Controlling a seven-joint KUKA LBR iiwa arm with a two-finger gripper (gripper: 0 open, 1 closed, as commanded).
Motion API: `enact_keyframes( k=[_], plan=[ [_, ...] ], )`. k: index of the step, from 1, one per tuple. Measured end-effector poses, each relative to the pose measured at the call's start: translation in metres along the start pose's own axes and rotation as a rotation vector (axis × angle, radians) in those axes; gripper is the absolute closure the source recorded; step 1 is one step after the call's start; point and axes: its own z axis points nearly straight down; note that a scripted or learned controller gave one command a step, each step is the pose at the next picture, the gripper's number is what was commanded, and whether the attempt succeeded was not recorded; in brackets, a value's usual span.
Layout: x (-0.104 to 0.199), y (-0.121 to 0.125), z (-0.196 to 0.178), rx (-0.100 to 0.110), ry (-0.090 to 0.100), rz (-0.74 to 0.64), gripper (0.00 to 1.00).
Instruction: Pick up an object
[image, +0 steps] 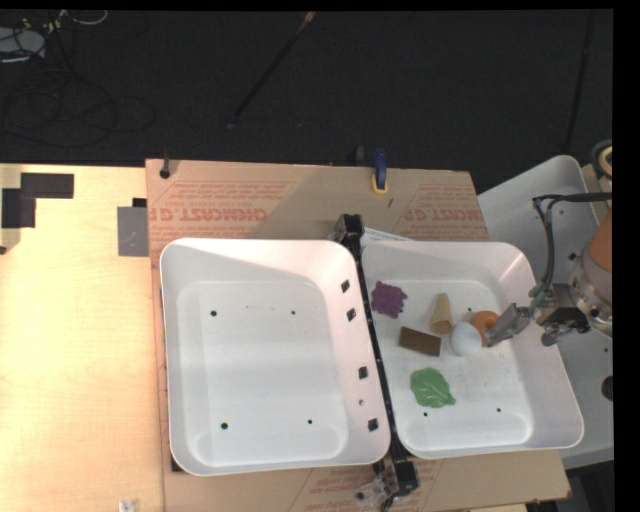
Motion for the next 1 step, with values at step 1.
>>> enact_keyframes(
  k=[1],
  plan=[
    [0.0114,-0.0116,-0.1241,-0.013,-0.004,-0.002,0.0]
  ],
)
